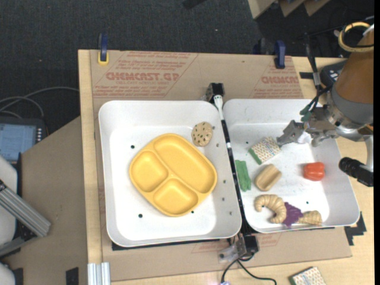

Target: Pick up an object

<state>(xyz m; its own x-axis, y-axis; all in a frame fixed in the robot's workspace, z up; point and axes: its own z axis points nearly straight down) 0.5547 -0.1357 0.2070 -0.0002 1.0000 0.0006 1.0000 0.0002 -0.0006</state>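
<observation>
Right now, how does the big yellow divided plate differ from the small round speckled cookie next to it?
The yellow divided plastic plate is far larger than the round tan chocolate-chip cookie. The plate is plain bright yellow with three compartments; the cookie is pale with dark specks. The plate sits mid-bin, the cookie near the far right corner. Both lie in the left white bin.

Toy foods (268, 177) in right bin (350, 209)

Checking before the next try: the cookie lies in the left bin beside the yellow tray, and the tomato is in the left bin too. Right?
Not quite. The camera view shows the tomato in the right bin. The cookie does lie in the left bin beside the yellow tray.
</observation>
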